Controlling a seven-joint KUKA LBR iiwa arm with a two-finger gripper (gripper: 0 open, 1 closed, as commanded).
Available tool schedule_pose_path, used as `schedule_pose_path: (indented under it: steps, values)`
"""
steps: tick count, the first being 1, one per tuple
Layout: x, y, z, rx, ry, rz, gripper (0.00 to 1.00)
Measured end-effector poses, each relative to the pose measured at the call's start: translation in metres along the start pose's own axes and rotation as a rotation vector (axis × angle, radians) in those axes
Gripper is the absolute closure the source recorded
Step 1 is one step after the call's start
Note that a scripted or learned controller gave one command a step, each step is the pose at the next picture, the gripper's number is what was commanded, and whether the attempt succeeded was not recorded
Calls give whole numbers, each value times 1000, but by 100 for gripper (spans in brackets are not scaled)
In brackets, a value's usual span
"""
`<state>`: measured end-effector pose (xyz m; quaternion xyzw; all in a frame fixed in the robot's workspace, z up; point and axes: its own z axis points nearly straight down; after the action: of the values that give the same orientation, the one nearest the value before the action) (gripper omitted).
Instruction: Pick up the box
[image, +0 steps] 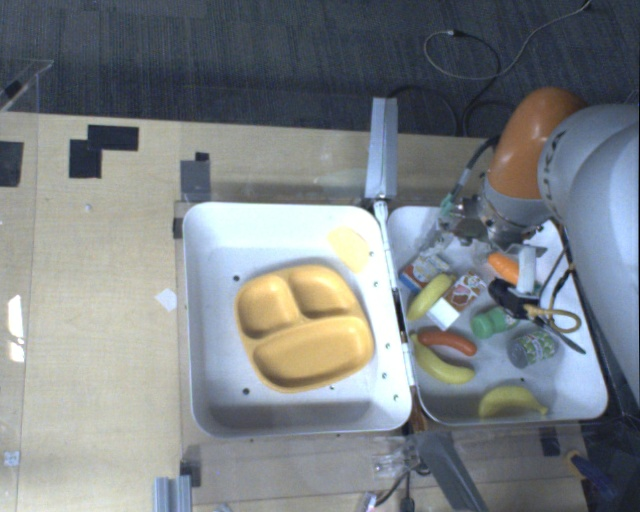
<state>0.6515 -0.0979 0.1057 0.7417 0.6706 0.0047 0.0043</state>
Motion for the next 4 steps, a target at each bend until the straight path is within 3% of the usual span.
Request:
schedule_pose_path:
  steps: [1, 2, 3, 4]
  values:
    - [-19, 19, 8, -7, 7, 257, 0]
    - [-2, -23, 5, -22, 2, 237, 0]
    - [2, -19, -8, -31, 9, 234, 100]
    - [0, -18, 6, -18, 6, 357, 100]
